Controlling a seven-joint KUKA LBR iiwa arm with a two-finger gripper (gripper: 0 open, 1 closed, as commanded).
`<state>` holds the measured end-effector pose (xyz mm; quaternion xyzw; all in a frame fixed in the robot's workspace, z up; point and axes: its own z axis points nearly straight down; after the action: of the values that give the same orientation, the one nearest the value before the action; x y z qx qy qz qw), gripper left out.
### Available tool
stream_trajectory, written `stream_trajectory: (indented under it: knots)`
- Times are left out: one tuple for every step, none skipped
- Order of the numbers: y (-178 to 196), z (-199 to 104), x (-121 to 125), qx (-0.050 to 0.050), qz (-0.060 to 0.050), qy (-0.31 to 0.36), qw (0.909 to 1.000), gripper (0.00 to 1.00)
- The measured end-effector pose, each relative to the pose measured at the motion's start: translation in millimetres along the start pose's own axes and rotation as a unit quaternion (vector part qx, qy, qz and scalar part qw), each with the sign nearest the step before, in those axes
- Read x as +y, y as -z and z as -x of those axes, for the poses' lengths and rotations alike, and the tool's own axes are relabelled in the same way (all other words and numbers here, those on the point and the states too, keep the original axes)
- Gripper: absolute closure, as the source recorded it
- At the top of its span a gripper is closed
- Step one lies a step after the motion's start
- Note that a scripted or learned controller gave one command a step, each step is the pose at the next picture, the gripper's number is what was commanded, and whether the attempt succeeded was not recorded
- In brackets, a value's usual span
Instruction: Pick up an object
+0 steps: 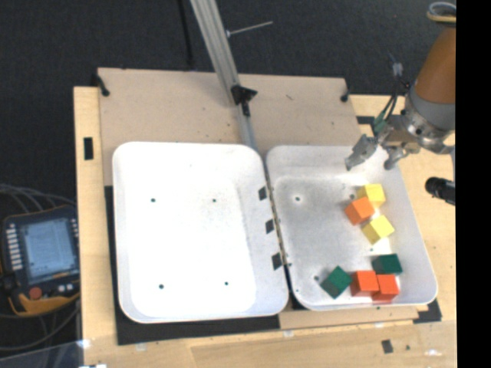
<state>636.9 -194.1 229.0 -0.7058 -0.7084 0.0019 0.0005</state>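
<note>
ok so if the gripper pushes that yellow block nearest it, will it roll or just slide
The yellow block looks flat-faced and cube-like, so it will probably slide rather than roll. It seems rigid, likely keeping shape when squeezed. It appears to touch the orange block, so a push from the gripper would probably shove that too.

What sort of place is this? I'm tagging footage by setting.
Probably a robotics lab: a grey-and-orange robot arm over two shallow white plastic bins, small coloured wooden blocks, and a handheld control pendant.
</note>
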Motion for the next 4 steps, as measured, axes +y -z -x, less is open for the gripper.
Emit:
stream_trajectory:
  knots:
    - [-61.2,-5.3,1.2,0.000,0.000,0.001,1.0000,0.00]
    - [-120.2,-11.8,5.0,0.001,0.000,0.001,1.0000,0.00]
    - [-104.6,-10.7,7.3,0.000,0.005,0.001,1.0000,1.00]
    - [-39.6,-7.3,5.2,0.000,0.006,-0.001,1.0000,1.00]
